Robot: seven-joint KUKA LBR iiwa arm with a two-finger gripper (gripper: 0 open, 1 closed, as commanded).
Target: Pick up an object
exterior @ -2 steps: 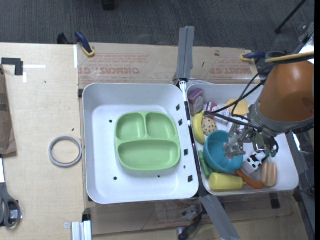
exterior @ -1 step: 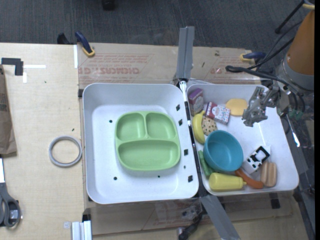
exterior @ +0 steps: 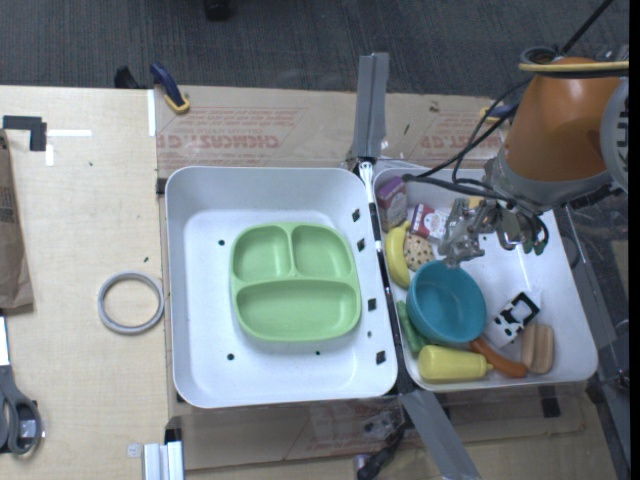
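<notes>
The right bin (exterior: 575,298) holds several objects: a blue bowl (exterior: 447,303), a yellow cylinder (exterior: 452,364), an orange carrot-like piece (exterior: 500,360), a tan bun-like piece (exterior: 537,348), a black-and-white block (exterior: 515,315), a yellow speckled piece (exterior: 408,255) and a red-and-white packet (exterior: 428,220). My gripper (exterior: 460,238) hangs over the bin's upper middle, just above the blue bowl's far rim and beside the packet. Nothing can be seen held in it. The orange-banded arm (exterior: 560,118) comes in from the upper right.
The left bin (exterior: 190,268) contains a green divided plate (exterior: 295,281). On the bench to the left lie a grey tape ring (exterior: 130,301), scissors (exterior: 18,423) and a brown bag (exterior: 12,238). A blue clamp (exterior: 170,86) sits at the back.
</notes>
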